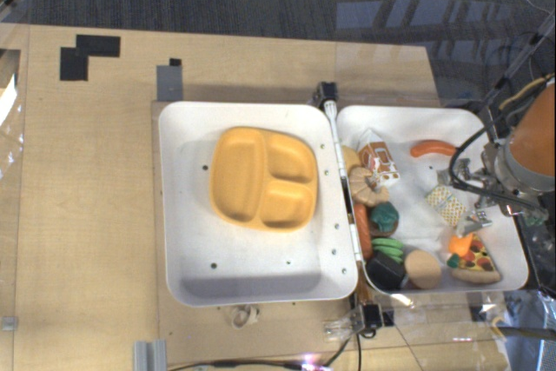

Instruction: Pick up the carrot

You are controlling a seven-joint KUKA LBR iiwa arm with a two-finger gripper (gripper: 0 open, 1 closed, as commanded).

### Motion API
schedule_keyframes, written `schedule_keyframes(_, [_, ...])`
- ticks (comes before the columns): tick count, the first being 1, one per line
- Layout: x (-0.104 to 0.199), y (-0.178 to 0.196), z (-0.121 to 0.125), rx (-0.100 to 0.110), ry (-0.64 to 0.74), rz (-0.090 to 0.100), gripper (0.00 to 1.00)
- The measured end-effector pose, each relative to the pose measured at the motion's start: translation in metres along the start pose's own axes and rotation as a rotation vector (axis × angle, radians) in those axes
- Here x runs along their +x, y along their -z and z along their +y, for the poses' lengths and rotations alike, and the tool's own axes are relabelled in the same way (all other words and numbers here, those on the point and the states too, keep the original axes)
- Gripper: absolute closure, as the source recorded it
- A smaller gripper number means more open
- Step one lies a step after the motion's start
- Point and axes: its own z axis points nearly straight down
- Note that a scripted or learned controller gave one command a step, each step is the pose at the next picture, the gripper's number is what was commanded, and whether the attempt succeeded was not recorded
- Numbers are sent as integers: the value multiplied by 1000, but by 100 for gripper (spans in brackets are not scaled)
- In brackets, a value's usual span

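While the carrot (362,230) lies along the right bin's (521,278) left wall beside the broccoli (383,216), the gripper (476,202) hovers well apart; its opening cannot be told.

carrot (362,235) in right bin (408,122)

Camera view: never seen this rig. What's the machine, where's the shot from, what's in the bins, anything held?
One fixed camera looks down at a slant on a wooden bench. The robot arm, grey and orange, reaches in from the right; its claw hangs over the right bin, and whether it grips anything cannot be told. That bin holds toy food: a carrot along its left wall, a sausage, broccoli, a pizza slice. The left bin holds a yellow divided plate.
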Motion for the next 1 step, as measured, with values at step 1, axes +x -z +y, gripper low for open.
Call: schedule_keyframes(1, [8,1,1,4,84,-5,0])
